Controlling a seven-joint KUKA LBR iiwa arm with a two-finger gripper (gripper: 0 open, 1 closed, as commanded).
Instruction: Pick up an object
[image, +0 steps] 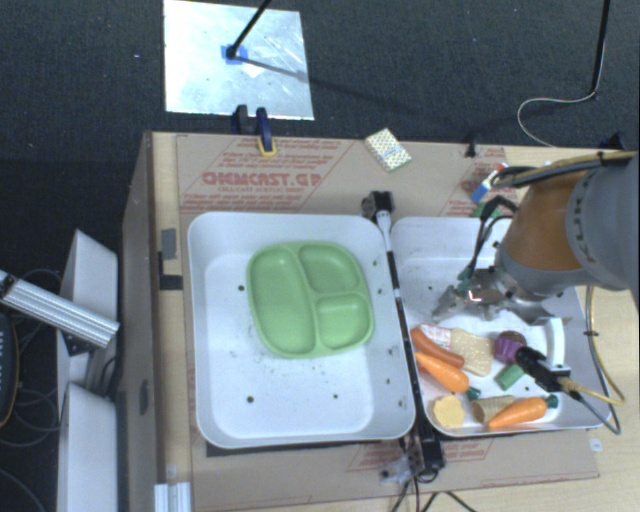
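**Q:** Bottom of the frame first. What lies there?

**A:** The toy food, all in the lower part of the right bin (432, 240). Along its lower rim are a yellow disc (449, 411) and the bottom carrot (520, 411). Just above them are the middle carrot (445, 373) and a green block (512, 377). Above those come the top carrot (433, 342), a cracker (474, 350) and a purple piece (509, 346).

**Q:** And the gripper?

**A:** The gripper (468, 296) sits mid-right, just above the pile, over bare bin floor. Nothing is seen held in it. Whether it is apart or together cannot be told; it reads as a small metallic blur.

**Q:** Which relation governs the pick?

**A:** Every candidate lies toward the bottom of the frame from the gripper. In my judgement the top carrot and the cracker are nearest. The top carrot is below and slightly left, and its long axis runs from upper left to lower right. The cracker is almost directly below, touching that carrot's right end.

**Q:** Anything obscured?

**A:** The arm (560, 235) covers the right bin's upper right. The pile is crowded, so I cannot tell which pieces overlap and which only touch.

**Q:** Further back?

**A:** The left bin (230, 400) holds a green plate (305, 298), well apart from the gripper. Beyond both bins is the table (250, 180).
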